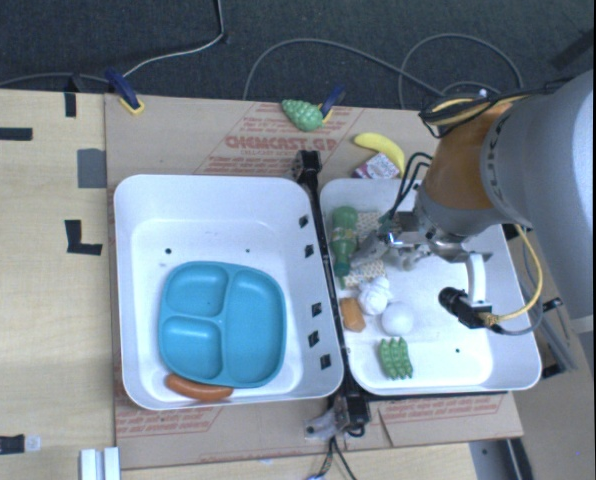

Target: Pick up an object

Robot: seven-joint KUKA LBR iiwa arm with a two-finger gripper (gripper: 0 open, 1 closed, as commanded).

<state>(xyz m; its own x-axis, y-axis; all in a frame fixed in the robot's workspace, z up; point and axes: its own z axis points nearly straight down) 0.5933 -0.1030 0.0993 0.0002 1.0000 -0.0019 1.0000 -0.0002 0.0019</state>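
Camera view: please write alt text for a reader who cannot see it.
A grey arm reaches into the right bin, its gripper low over small toys beside a white ball. The left bin holds a blue tray and an orange sausage.

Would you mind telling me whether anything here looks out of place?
Yes: a yellow banana and a green toy lie on the cardboard behind the bins, outside both. An orange sausage sits in the left bin beside the blue divided plate, not on it.

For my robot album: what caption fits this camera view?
Grey arm lowers its pincer over toys in the right bin.
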